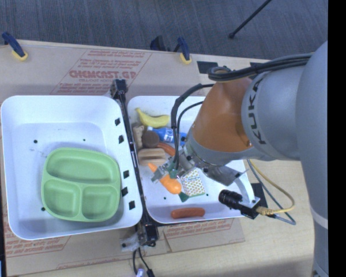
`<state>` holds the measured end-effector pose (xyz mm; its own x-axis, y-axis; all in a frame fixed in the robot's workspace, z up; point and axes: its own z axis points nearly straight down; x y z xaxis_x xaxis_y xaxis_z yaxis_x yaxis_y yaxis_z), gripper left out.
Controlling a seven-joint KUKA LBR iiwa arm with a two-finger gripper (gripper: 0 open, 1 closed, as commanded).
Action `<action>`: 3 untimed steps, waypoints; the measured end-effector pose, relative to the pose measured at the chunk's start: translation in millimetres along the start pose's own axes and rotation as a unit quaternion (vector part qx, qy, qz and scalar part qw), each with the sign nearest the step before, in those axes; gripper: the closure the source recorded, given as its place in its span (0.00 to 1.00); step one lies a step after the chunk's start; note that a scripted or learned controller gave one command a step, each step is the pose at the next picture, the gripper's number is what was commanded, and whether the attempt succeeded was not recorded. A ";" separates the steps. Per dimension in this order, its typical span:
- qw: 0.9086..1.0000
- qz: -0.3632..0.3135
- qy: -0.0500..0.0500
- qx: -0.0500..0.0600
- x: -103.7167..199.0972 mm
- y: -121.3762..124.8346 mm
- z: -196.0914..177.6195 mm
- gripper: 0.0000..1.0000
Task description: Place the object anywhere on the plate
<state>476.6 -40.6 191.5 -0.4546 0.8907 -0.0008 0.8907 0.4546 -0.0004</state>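
Low over the right bin (161,215), the claw (172,173) hangs, its grip impossible to tell.

The tabletop (277,235) is pale wood, covered by a printed cardboard sheet (98,71) held with blue clamps (183,48). Two white bins (23,154) sit side by side on the cardboard, touching.
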 end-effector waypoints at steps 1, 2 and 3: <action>0.991 0.136 0.001 0.001 24.8 44.6 -49.2 1.00; 0.973 0.232 0.001 0.002 81.4 115.2 0.5 1.00; 0.973 0.232 0.001 0.002 81.0 115.1 0.3 0.00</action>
